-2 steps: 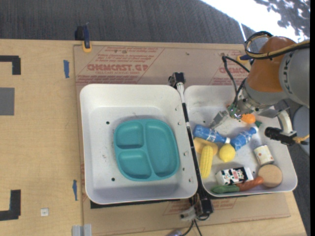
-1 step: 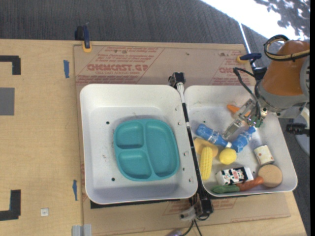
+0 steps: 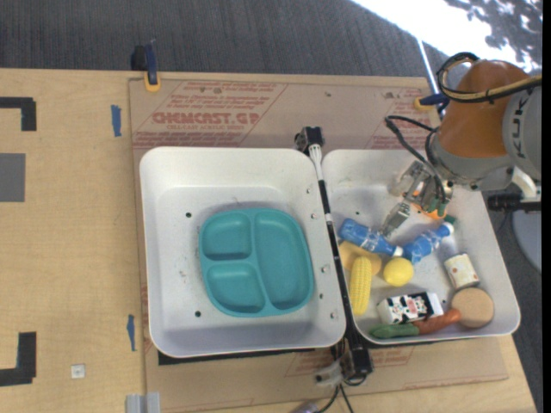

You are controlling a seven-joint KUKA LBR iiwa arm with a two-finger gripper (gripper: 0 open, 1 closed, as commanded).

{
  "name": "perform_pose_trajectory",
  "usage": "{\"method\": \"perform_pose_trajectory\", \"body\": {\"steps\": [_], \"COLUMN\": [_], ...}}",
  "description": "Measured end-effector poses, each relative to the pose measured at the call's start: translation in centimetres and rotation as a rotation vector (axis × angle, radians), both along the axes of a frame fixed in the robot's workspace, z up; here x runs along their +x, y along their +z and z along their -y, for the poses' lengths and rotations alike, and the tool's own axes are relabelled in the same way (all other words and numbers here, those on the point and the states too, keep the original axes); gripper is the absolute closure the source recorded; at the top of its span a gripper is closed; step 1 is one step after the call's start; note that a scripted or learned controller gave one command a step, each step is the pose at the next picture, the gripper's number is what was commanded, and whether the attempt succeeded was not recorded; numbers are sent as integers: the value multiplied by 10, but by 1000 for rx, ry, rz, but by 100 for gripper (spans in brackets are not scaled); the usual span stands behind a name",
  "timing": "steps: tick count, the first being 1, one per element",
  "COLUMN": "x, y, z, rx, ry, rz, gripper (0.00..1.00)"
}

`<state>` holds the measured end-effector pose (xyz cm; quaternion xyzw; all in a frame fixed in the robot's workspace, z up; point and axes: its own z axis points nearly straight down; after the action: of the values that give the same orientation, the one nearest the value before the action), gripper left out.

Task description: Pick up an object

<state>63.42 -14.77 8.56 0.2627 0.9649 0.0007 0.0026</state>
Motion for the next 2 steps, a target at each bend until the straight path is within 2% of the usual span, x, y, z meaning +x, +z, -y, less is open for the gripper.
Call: {"method": "perform_pose_trajectory", "body": {"steps": [1,2], "x": [-52,-50], "y": [0,12], "z": [39,39], "rx": [-2,-2], "ry": [290,289], "rz": [-2,6], "gripper": [0,100]}}
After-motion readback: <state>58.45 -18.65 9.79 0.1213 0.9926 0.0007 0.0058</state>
